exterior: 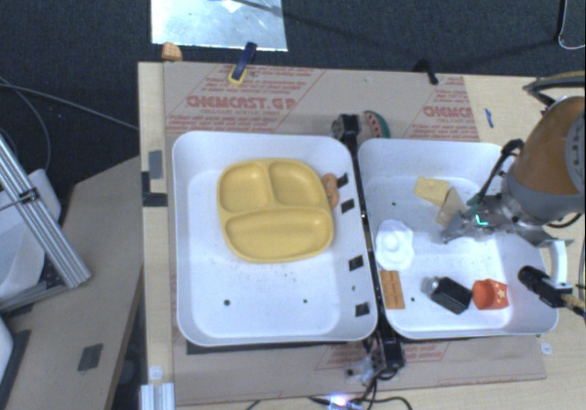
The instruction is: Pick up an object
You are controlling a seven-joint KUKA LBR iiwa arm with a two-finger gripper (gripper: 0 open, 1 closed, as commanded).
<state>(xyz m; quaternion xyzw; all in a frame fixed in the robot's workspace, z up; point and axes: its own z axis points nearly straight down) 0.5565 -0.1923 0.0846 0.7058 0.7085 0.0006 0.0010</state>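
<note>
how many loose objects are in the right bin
5 that I can make out: a tan wedge near the gripper, a white knobbed piece at the left side, a flat tan strip below it, a black block, and an orange-red item. The arm may hide more.

From my remote station I saw two bins side by side on the bench (pixel 275 97). In the left bin (pixel 197 307) a divided plate (pixel 274 210) lay toward the far side, with a small piece (pixel 330 188) touching its right edge. In the right bin (pixel 403 161), a wedge-shaped block (pixel 438 192) lay at the back, a bottle (pixel 395 244) near the left wall, a flat stick (pixel 392 289) before it, and a dark block (pixel 450 295) just left of a small carton (pixel 491 294) at the front.
</note>
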